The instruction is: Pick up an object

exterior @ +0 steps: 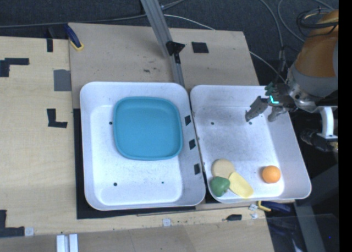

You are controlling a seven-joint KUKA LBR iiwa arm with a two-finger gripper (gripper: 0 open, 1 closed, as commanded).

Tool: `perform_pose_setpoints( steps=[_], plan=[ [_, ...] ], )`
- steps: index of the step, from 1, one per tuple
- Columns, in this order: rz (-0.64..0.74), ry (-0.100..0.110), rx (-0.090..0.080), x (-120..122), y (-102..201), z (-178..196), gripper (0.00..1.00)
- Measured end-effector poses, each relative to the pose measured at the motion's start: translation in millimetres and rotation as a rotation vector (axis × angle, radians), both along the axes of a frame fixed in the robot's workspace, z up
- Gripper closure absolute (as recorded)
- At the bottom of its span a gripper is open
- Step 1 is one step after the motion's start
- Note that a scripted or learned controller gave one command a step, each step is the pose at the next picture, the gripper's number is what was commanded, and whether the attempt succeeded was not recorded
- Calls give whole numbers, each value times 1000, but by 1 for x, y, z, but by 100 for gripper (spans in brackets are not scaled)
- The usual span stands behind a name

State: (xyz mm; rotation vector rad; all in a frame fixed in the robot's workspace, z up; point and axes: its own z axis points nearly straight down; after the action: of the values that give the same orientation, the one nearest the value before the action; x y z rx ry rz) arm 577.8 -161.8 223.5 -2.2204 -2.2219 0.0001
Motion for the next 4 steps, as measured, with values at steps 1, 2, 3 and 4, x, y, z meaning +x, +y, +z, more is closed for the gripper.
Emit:
perform_pose_setpoints(
  steps=[1,2,3,4],
  plan=[
    [0,0,0,0,0,0,0],
    [0,3,0,-2,-8,-57,0],
    [-1,3,0,-12,-13,-110,0],
    [0,-2,-1,-12,-13,-134,0]
  ],
)
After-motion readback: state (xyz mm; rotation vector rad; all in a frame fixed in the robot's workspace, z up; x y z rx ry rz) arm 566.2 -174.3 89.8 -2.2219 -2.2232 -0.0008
